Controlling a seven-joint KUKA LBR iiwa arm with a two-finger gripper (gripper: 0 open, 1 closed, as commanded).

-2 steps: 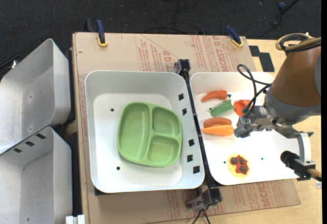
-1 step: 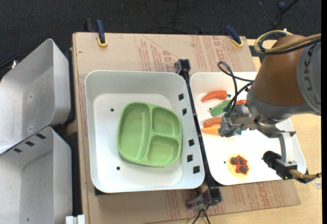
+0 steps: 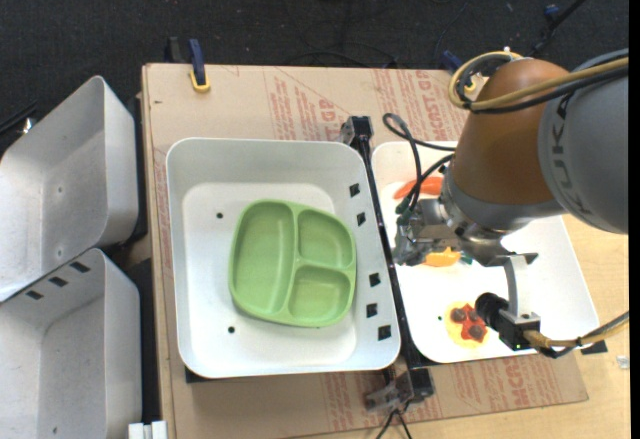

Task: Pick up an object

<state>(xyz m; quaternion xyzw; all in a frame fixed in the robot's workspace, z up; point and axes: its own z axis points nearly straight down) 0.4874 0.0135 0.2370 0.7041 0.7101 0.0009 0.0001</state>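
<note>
**Arm low over right bin, gripper hidden under wrist**

In the right bin [image 3: 575,277] the arm [image 3: 530,147] hangs low over the near-left part, its orange band and grey wrist covering most of the floor. The gripper [image 3: 425,237] sits at the arm's lower left edge, close to the divider between the bins; whether it is parted, closed, or clamped on anything cannot be told from here.

Orange object [image 3: 440,257]: pokes out just below the gripper, touching or nearly so. No visible grasp on it.

Second orange piece [image 3: 418,188]: just above the gripper, partly under the arm.

Small red-and-yellow object [image 3: 466,323]: below and slightly right of the gripper, apart from it, beside a black cable fitting [image 3: 505,319].

Left of the gripper, across the divider: left bin [image 3: 190,227] holding a green three-compartment plate [image 3: 294,263], lying flat, well apart from the gripper.
</note>
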